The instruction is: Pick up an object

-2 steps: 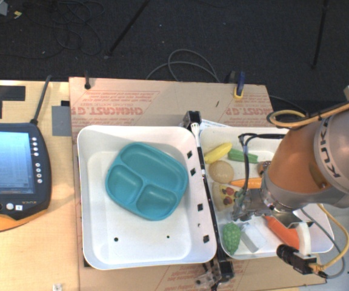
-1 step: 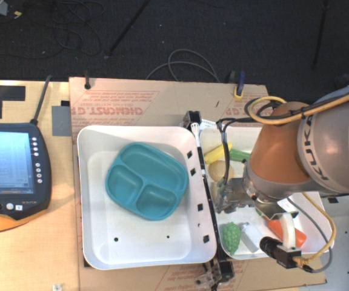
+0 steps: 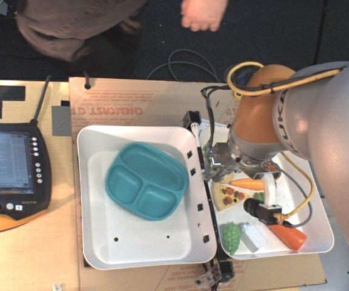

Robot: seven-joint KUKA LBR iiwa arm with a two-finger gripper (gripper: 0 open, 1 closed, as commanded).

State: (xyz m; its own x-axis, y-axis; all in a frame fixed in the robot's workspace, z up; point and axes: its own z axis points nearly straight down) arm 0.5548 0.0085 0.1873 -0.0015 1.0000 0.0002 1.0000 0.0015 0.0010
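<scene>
Grey arm [image 3: 320,111], orange band [image 3: 256,111]

A teal plate [image 3: 146,180] lies in a white bin [image 3: 96,235]; nearby, an orange carrot [image 3: 248,184] and green broccoli [image 3: 231,236].

light wooden bench [image 3: 35,247] topped with brown cardboard sheet [image 3: 138,102]; dark floor [image 3: 283,29] beyond; black cables [image 3: 189,62] trailing there; lighting even.

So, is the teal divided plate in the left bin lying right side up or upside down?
Right side up. The teal divided plate lies in the left bin with its three hollow compartments facing the camera, nothing in them.
</scene>
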